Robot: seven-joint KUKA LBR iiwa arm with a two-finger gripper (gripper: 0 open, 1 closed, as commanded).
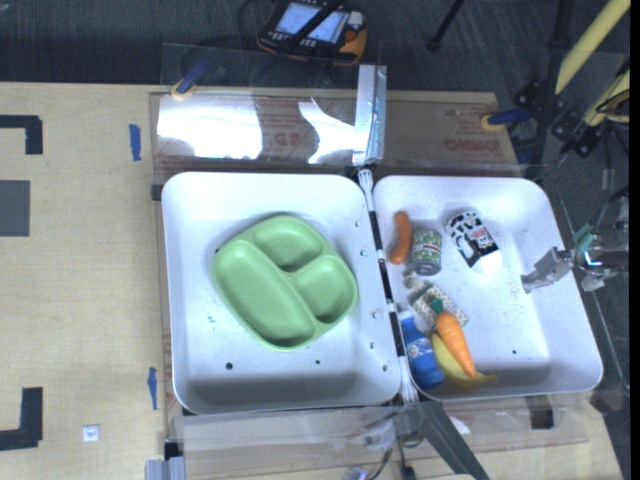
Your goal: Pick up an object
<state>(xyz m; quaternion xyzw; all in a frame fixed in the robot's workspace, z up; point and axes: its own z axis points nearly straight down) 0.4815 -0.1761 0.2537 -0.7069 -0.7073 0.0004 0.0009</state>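
Pincer [548, 268]: at the right rim of the right bin [520, 193], above bare floor; whether its fingers are parted cannot be told.
Target candidates: carrot [454, 335], banana [458, 367] and blue item [422, 357] packed touching at the bin's lower left; sausage [401, 236] and can [428, 250] higher up.
Carrot axis: long axis slanted, tip toward lower right.
Left bin [190, 268]: green divided plate [285, 280].
Risk: the crowded pile likely yields a glancing or double grasp; the pincer stands well apart from every object.
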